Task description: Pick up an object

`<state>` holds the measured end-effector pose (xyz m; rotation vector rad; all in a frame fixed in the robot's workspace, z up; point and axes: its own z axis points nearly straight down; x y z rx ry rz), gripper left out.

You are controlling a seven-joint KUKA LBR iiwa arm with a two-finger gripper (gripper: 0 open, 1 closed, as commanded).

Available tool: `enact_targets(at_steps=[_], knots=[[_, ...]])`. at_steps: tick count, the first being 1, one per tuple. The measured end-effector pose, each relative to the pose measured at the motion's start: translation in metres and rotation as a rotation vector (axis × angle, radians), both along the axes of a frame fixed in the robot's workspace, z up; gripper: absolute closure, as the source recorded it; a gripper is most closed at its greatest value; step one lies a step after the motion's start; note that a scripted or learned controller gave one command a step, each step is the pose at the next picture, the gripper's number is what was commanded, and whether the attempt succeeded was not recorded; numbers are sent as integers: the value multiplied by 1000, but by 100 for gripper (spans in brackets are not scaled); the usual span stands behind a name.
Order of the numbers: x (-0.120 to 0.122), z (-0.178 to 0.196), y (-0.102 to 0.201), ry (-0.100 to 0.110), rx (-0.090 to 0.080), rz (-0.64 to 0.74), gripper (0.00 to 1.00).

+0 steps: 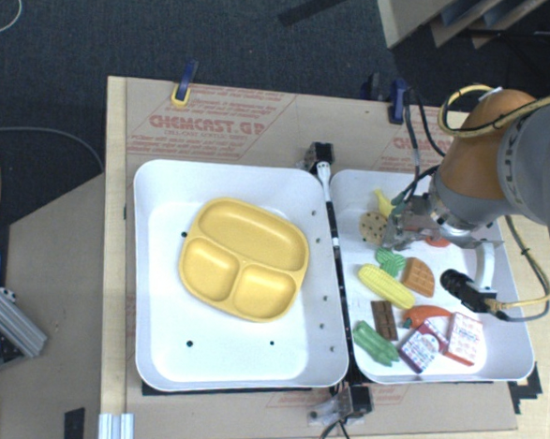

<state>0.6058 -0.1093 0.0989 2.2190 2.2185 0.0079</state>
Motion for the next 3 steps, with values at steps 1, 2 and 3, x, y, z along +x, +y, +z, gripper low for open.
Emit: enact_targets(at_steps=[1,2,3], knots=[[0,64,3,0,-2,2,100],[1,129,3,-2,-3,2,100],[1,126,3,4,-2,1,100]])
